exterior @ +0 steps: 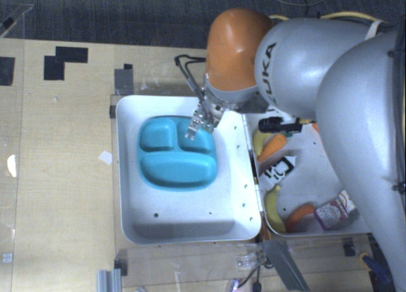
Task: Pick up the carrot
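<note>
The carrot (273, 146) is an orange tapered piece lying in the right bin (317, 230), near that bin's left wall, partly under the arm. My gripper (195, 126) hangs over the left bin (184, 227), above the upper right compartment of a blue divided plate (177, 170). It is well to the left of the carrot, on the other side of the wall between the bins. I see nothing held at its tip.
In the right bin lie a black marker (279, 124), a black-and-white card (279, 169), a yellow banana (273, 205), a second orange-red item (301, 214) and a small packet (333, 211). The arm's grey body (330, 62) covers much of that bin.
</note>
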{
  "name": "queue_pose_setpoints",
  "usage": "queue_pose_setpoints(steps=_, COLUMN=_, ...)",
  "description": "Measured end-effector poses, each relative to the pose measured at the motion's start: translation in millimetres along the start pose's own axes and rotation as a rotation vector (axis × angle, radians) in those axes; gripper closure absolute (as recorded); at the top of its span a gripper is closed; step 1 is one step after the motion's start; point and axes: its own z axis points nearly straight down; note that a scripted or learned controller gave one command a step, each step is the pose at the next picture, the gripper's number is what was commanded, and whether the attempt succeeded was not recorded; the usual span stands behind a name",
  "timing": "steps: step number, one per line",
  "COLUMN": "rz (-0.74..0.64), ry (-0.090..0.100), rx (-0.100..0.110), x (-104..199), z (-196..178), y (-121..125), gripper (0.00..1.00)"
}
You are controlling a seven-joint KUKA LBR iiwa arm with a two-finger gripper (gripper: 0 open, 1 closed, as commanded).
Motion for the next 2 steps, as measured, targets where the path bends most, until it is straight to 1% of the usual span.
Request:
queue_pose_setpoints(steps=1, rz=-0.396, ry=-0.004, rx=-0.003, x=20.1, z=-18.2, y=58.8, gripper=1.00)
queue_pose_setpoints(steps=2, rz=-0.395, ry=-0.003, rx=-0.003, x=19.8, z=-18.0, y=58.4, gripper=0.00)
